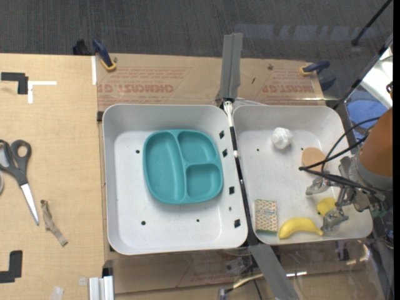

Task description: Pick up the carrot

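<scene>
A pale orange, rounded piece that looks like the carrot lies in the right bin, toward its right wall. My gripper hangs low over the bin's front right corner, well in front of that piece. A small yellow object sits right beside the gripper on its left, and I cannot tell whether the two touch. Dark cables from the arm cross just in front of the orange piece.
Also in the right bin are a yellow banana at the front, a patterned card to its left and a white crumpled lump at the back. The left bin holds a teal divided plate. Scissors lie on the bench at far left.
</scene>
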`<action>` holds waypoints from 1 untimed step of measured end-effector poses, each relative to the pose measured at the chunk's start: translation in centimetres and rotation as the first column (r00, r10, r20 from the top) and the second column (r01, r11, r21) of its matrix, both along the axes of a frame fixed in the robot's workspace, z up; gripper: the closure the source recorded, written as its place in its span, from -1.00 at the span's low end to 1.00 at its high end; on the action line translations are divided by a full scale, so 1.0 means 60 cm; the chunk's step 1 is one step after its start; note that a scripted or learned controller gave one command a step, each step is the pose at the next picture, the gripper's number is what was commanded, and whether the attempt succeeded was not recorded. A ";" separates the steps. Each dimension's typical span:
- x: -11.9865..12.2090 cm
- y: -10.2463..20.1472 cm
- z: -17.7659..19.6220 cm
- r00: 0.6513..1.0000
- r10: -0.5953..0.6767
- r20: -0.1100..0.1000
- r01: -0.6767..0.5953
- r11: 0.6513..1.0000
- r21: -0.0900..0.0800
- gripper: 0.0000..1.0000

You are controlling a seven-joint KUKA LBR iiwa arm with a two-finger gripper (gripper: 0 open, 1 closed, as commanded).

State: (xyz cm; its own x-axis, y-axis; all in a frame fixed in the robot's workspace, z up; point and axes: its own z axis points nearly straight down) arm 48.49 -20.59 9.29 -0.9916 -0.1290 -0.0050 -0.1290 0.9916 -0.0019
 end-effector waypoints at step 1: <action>0.114 0.009 -0.001 0.939 -0.344 -0.002 0.344 0.939 0.002 -1.00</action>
